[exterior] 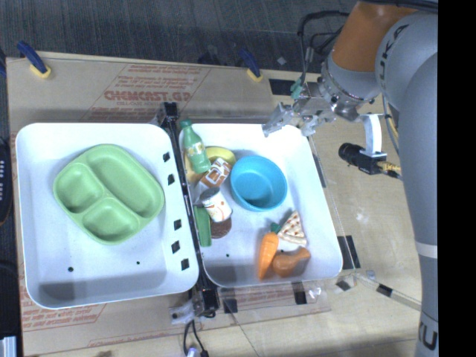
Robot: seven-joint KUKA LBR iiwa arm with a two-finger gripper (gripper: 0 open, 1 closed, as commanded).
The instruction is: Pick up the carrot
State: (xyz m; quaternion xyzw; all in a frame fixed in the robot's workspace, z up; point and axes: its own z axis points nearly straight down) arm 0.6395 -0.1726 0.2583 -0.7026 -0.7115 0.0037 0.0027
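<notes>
Camera view, from the left: the left bin point(44, 222) bears only a green divided plate point(109, 192), well apart from anything the task needs. Past the shared rim, the right bin point(245, 270) is crowded — a green bottle point(193, 146), a banana point(219, 155) and small packets stand along its left wall, with a blue bowl point(259, 182) in the middle. The carrot point(267, 253) lies near the front right corner, orange tip toward the front wall, touching a brown piece point(291, 260) on its right and a sandwich wedge point(292, 230) just behind. That is the risk: closing jaws could catch a neighbour or push the carrot against the front wall. Open floor lies to the carrot's left, so an approach from there looks safest. The gripper point(286, 120) hovers over the bin's back right rim, grasping nothing; whether it is spread or clenched I cannot tell.
</notes>
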